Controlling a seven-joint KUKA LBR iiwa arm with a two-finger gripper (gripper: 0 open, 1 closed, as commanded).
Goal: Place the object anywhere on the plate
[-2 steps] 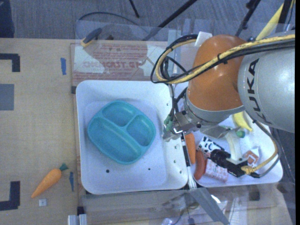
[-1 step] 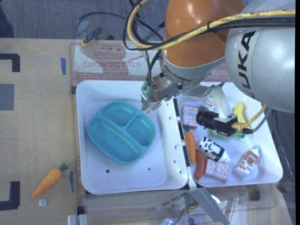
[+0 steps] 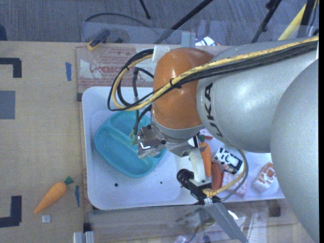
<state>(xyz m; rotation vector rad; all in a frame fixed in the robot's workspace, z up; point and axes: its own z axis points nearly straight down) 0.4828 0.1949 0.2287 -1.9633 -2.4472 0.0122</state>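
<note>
Arm (image 3: 243, 95) (lettered "KUKA", partly hidden) overhangs the blue plate (image 3: 119, 146); finger state: cannot tell.

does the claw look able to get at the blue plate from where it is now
Probably yes: the claw hangs right over the blue plate in the white bin, with nothing visible between them.
</note>
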